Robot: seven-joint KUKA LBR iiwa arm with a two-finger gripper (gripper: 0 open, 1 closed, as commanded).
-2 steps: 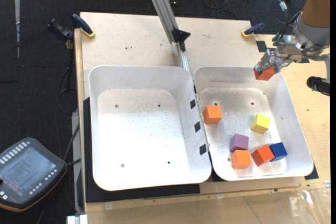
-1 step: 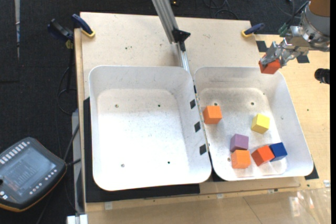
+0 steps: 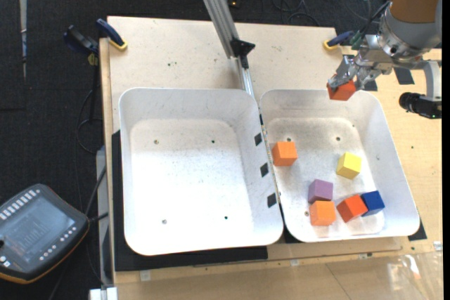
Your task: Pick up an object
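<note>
The two-finger gripper [image 3: 349, 78] hangs above the far edge of the right shallow white bin [image 3: 397, 172], pinching a small red-orange foam cube [image 3: 342, 90] between its fingertips, lifted clear of the bin floor so that the pick looks made. Below lie an orange cube [image 3: 284, 152], a yellow cube [image 3: 349, 165], a purple cube [image 3: 320, 190], another orange cube [image 3: 323, 212], a red cube [image 3: 351, 207] and a blue cube [image 3: 373, 201], loosely scattered for grasping. No brand, label or writing can be read anywhere.
</note>
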